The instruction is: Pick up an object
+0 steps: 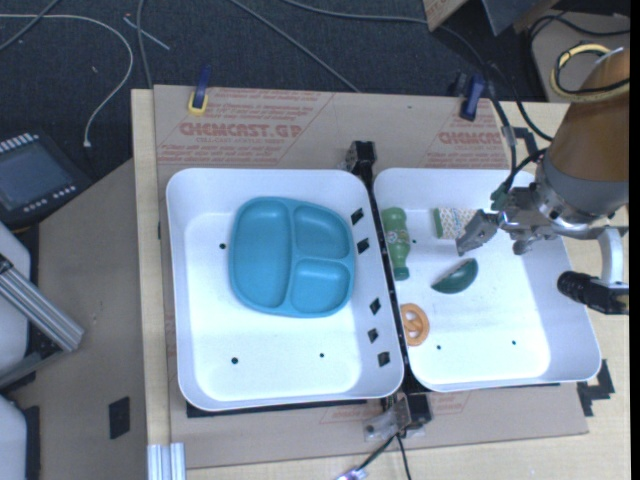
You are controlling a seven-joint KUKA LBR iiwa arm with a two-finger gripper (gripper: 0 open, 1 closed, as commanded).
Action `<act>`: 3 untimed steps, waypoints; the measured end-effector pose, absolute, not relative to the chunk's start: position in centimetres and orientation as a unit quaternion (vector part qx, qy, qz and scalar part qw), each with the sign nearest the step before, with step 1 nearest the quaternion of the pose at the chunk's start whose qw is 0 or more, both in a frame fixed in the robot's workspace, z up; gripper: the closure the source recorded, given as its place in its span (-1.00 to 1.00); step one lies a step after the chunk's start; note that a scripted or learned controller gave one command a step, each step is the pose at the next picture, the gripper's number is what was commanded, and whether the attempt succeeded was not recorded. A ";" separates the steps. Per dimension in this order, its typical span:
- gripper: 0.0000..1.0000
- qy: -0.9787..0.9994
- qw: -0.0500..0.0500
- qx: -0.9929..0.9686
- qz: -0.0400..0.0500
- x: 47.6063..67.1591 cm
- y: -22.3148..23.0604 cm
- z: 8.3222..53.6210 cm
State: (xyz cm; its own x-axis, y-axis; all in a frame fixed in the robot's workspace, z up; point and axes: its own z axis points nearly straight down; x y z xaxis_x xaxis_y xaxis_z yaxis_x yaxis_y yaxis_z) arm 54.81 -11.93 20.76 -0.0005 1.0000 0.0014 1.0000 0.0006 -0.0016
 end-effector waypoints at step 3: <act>-1.00 -0.707 0.002 -0.707 0.001 52.9 -11.8 8.4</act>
State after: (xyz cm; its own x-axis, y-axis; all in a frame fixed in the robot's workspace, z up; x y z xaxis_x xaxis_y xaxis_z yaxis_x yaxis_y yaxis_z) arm 52.93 -11.83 8.44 0.0005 1.0000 0.0025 1.0000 -0.0005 -0.0040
